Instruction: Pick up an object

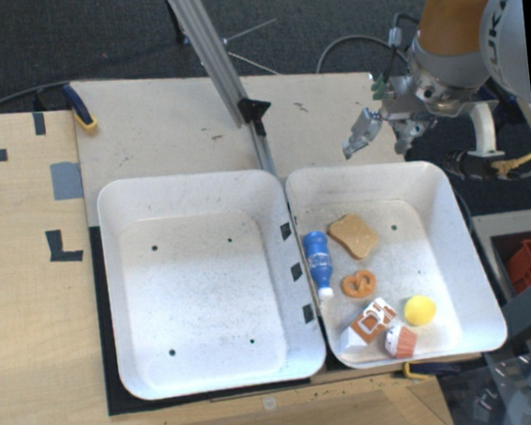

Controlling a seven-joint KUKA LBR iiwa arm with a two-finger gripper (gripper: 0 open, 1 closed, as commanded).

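The right bin (432, 180) holds several small objects. A blue bottle (317, 258) lies along its left wall. To the bottle's right lies a tan slice of toast (354, 235), with a brown pretzel (358, 284) below it. Near the front wall sit an orange and white box (374, 320), a yellow ball (420, 310) and a small red and white piece (401, 341). My gripper (385, 137) hangs above the bin's back rim, apart from all of them. It is open with nothing between its fingers (363, 134).
The left bin (121, 269) stands beside the right one, sharing a middle rim. A slanted metal rail (222, 70) runs down to the bins' back edge. Cables lie on the dark floor behind the bench.
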